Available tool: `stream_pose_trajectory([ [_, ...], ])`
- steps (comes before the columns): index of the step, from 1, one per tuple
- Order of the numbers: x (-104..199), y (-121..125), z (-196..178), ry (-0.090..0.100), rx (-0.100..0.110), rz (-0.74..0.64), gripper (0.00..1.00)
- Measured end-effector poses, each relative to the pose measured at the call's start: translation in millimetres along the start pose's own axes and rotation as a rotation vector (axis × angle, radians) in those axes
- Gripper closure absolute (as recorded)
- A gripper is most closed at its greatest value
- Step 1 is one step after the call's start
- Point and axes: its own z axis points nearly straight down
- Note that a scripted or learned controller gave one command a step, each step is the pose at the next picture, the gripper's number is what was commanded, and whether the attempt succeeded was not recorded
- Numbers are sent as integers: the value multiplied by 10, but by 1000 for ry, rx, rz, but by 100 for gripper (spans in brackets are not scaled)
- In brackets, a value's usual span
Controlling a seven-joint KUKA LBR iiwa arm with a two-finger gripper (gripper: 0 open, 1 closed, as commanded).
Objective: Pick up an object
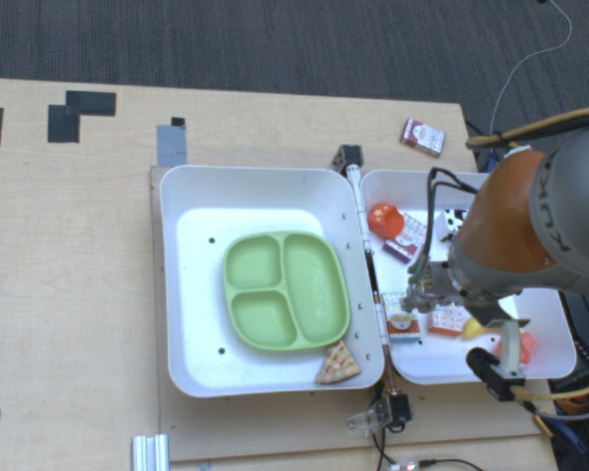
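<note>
Clutter crowds our grey two-finger gripper (pixel 424 300) in the right white bin (pixel 560 361); we cannot tell its state. A small red-and-white packet (pixel 403 326) lies just below it; we should descend squarely.

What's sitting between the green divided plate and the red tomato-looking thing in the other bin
In the camera view, the two bins' adjoining white walls lie between the green divided plate and the red round object, plus bare bin floor on either side.
</note>
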Motion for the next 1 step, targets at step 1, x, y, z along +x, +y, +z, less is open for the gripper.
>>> stream_pose_trajectory([
  [1, -2, 2, -2, 0, -1, 1, 0],
])
